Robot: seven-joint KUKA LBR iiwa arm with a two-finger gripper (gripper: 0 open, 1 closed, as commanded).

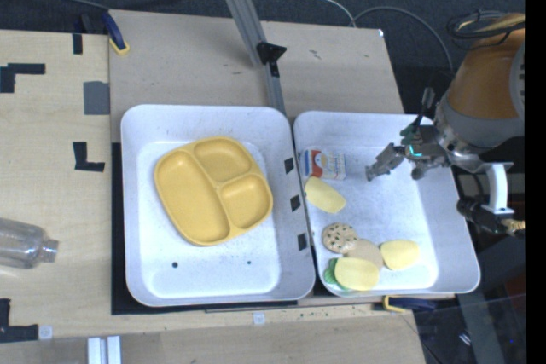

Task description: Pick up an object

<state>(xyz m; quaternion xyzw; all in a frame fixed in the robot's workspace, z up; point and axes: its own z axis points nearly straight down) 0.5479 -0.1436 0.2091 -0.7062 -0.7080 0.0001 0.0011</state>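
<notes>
My gripper (394, 164) hangs over the right part of the right bin (444, 268), its two dark fingers spread open with nothing between them. To its left a small white carton (323, 163) lies against the bin's left wall. Below the carton rests a pale yellow lump (324, 196). Along the bin's front lie a brown cookie (339, 236), a beige piece (367, 251), a yellow-green round piece (356, 273) and a yellow lemon-like piece (399, 253). None of these touches the gripper.
The left bin (145, 277) holds a yellow three-compartment plate (213, 187). A metal rail (243, 4) slants down from the top to the bins' shared wall. A clear bottle (26, 245) lies on the bench at far left.
</notes>
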